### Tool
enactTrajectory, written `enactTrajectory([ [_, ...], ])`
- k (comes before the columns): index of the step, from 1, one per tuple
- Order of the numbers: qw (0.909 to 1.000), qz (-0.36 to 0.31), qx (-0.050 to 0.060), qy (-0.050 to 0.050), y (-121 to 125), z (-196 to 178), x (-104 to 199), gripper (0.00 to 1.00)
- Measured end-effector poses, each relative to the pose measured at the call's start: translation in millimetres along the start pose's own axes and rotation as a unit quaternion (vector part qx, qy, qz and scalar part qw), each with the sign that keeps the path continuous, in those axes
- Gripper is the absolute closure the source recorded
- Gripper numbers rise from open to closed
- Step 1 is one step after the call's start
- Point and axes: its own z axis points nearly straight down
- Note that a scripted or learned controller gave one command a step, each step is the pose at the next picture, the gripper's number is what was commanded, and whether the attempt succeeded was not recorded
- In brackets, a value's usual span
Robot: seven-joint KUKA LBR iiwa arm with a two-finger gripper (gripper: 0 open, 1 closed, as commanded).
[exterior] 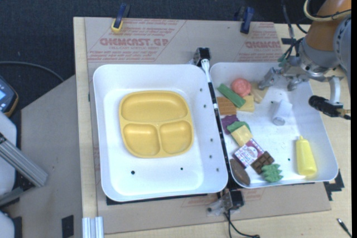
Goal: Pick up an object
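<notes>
Tool: metal, upper right of the frame, over the right bin; grip state cannot tell.
Objects: smooth yellow bottle lower right; round pink ball; bumpy green broccoli.
Left bin: glossy yellow three-compartment tray.

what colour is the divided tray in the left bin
Yellow. The three-compartment tray shows plainly in the camera view, sitting in the left white bin.
</notes>
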Motion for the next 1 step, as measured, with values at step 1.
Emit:
enactTrajectory([
  [1,1.0,-0.001,-0.006,-0.003,2.9,-14.8,-0.4,1.0],
])
